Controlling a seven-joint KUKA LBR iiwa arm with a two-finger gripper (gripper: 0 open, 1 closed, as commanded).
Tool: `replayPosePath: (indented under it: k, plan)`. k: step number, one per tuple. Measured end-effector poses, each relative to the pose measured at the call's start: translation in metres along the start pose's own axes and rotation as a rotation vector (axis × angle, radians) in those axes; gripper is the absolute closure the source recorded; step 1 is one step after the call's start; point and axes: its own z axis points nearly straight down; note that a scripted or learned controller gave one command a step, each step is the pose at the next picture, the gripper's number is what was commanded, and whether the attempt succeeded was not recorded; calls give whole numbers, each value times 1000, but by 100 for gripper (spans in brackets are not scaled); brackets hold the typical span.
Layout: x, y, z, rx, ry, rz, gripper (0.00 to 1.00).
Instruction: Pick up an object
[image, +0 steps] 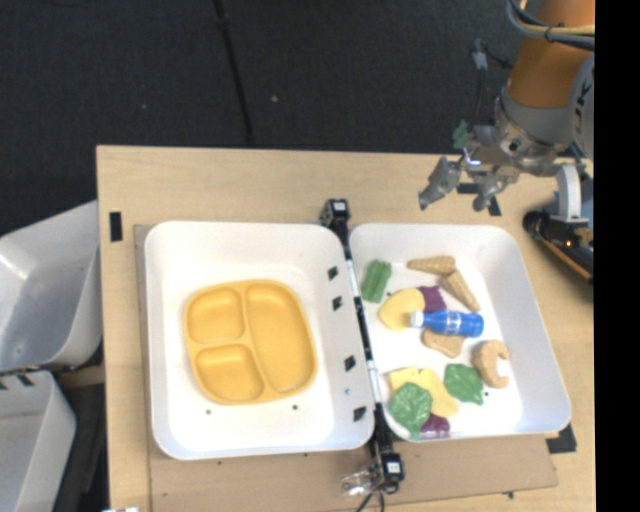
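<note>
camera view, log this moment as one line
gripper: open, holding nothing, above far edge of right bin | blue bottle: lying among toy foods in right bin | yellow divided tray: in left bin

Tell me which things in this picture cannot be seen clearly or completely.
- Arm: cut off by the camera view's top edge above the orange band.
- Purple piece: mostly hidden under the green piece.
- Yellow piece: partly covered by the blue bottle.
- Gripper: too small and blurred to judge.
</note>
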Motion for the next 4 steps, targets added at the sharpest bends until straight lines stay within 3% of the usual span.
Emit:
replayPosePath:
  k: [1, 2, 3, 4]
  plan:
    - [-63, -24, 172, 15, 1, 5, 0]
    - [-52, -23, 151, -2, -2, 0, 0]
    - [-48, -28, 145, 0, 0, -3, 0]
    - [-48, -53, 104, -2, 0, 1, 0]
